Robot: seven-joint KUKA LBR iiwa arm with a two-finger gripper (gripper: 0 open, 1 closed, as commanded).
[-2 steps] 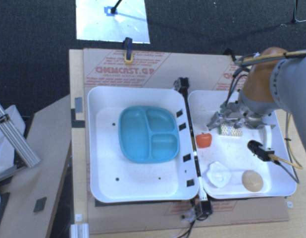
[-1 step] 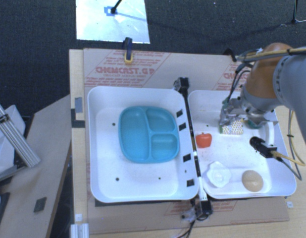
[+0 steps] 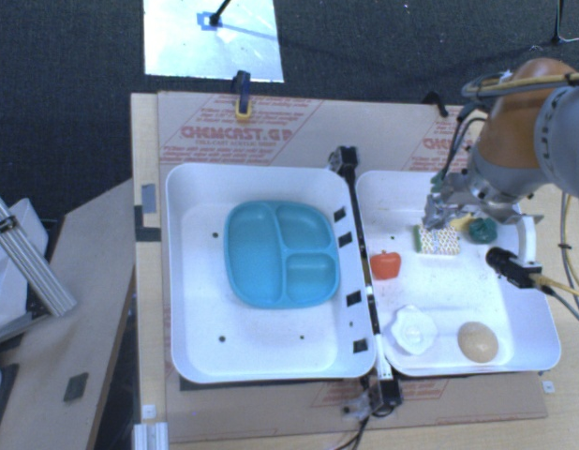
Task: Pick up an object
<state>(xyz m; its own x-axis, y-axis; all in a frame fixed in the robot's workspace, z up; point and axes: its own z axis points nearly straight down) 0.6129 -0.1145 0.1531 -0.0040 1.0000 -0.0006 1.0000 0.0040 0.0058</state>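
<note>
Over the far part of the right bin [image 3: 542, 340], the gripper [image 3: 437, 216] hangs low on the arm [image 3: 528, 139], its tip right above a speckled white-and-green block [image 3: 438, 241]; whether the jaws are apart or together cannot be told from this angle, and nothing can be seen caught between them. Just beside the block, toward the bin's right wall, lie a dark green round thing [image 3: 482, 230] and a bit of yellow [image 3: 461, 224] partly tucked under the wrist. A black fitting [image 3: 508, 266] with a cable juts over the right side of the bin, near those pieces. Nearer the divider sits a small red-orange pepper-like object [image 3: 385, 265], apart from the block. Toward the near edge lie a white lumpy object [image 3: 414, 330] and a tan egg-shaped one [image 3: 478, 341], side by side but not touching. Open white floor runs through the bin's middle between these groups. Black clips [image 3: 353, 242] line the seam where the two bins meet. Left bin [image 3: 191, 345] holds a blue divided tray [image 3: 281, 254] in its middle, with bare floor all round it. Both bins rest on a board of printed cardboard [image 3: 243, 134] over a pale bench [image 3: 144, 289], with dark carpet [image 3: 55, 64] beyond and a shiny metal plate [image 3: 213, 26] on it
</note>
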